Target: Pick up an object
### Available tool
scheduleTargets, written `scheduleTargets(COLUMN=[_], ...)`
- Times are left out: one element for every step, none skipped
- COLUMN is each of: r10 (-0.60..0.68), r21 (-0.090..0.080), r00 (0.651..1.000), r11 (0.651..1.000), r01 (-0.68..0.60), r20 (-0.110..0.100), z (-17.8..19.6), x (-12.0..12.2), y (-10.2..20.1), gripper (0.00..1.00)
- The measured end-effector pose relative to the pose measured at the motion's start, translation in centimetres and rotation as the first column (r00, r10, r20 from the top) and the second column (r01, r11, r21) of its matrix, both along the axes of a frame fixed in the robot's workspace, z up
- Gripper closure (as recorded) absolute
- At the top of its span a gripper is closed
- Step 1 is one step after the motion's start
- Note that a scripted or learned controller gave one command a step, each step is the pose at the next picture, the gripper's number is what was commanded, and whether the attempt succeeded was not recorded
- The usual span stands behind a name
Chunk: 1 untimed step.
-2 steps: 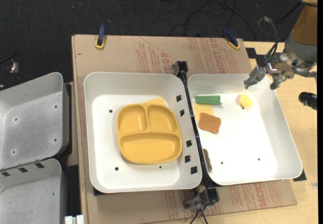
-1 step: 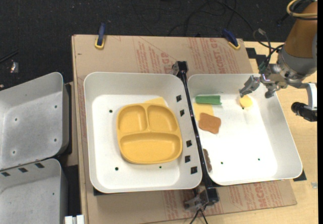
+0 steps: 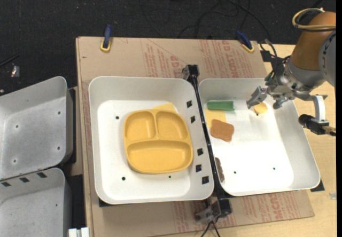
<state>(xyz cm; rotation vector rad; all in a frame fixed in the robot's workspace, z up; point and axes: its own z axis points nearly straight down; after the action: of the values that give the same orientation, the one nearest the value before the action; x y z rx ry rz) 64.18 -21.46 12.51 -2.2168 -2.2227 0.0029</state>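
My gripper (image 3: 265, 102) hangs over the far part of the right bin (image 3: 299, 177), its fingers spread apart and open. A small pale yellow block (image 3: 260, 109) lies just below and between the fingertips; the fingers are not closed on it. A green bar (image 3: 220, 105) rests at the far left of the same bin. Nearer the camera, a brown wedge (image 3: 223, 132) overlaps a yellow flat square (image 3: 215, 123). A small dark object (image 3: 218, 169) lies against that bin's left wall.
The left bin (image 3: 104, 124) holds a yellow divided tray (image 3: 158, 141). A black clamp bar (image 3: 204, 140) runs between the two bins. Two grey lids (image 3: 32, 124) lie off the bench to the left. Cables cross the floor behind.
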Motion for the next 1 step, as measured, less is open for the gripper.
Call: scheduleTargets(r10=[0.002], r21=[-0.002], r00=[1.000], r11=[1.000], r01=[-0.002], r20=[0.006], z=[1.38], x=[0.16], y=[-0.02], gripper=[1.00])
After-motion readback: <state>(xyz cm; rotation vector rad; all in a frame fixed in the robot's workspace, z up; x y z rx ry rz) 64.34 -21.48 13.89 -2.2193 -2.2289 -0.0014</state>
